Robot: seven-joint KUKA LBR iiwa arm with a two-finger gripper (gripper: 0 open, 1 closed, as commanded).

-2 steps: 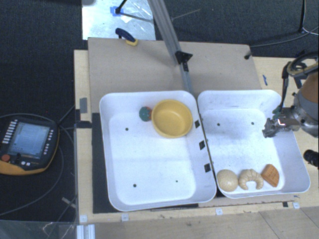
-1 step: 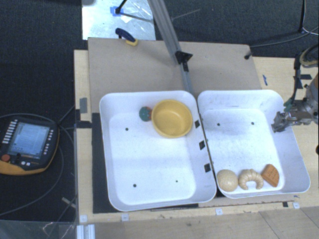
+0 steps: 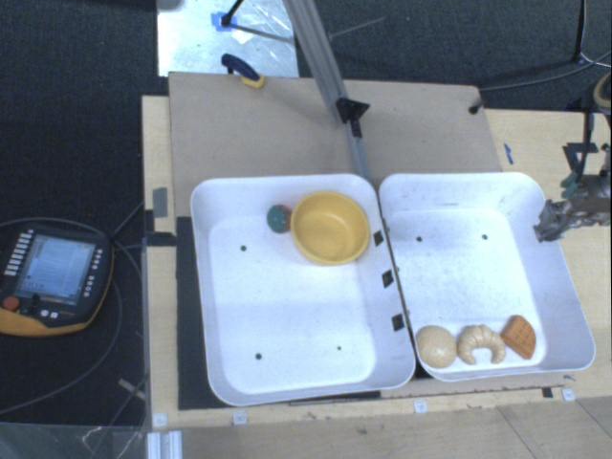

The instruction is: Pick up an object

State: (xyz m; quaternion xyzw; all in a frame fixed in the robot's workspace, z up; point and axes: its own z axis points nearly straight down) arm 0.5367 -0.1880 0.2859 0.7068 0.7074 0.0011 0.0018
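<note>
A yellow bowl sits at the back of the left bin, with a small dark green ball touching its left side. In the right bin, along the front wall, lie a pale round bun, a croissant and an orange waffle-like piece. My gripper hangs at the right bin's right rim, far from all of these, with nothing visibly between its fingers.
A metal pole slants across the brown board behind the bins. A teach pendant lies on the dark floor at left. A small blue-and-yellow clamp sits at the board's back edge.
</note>
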